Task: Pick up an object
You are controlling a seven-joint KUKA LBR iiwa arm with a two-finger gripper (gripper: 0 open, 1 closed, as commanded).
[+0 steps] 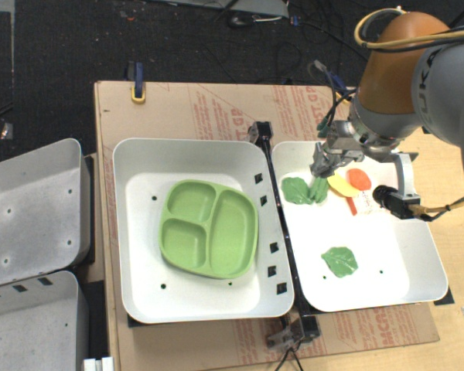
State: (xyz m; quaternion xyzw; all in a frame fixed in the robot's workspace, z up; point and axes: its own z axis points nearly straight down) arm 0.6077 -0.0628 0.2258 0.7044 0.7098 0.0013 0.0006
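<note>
In the right bin (406,273) lie a green leaf-shaped piece (296,190) near the back left, a second green leaf piece (339,261) toward the front, and a yellow and orange spoon-like pair (350,184) at the back. My gripper (322,170) hangs low over the back of this bin, its tips right at the right edge of the back green leaf, beside the yellow piece. Nothing is visibly lifted.
The left bin (135,280) holds a green divided plate (209,228). A black divider with clips (275,207) runs between the bins. White panels (31,207) lie to the left of the bench. A black part on a cable (392,199) hangs over the right bin.
</note>
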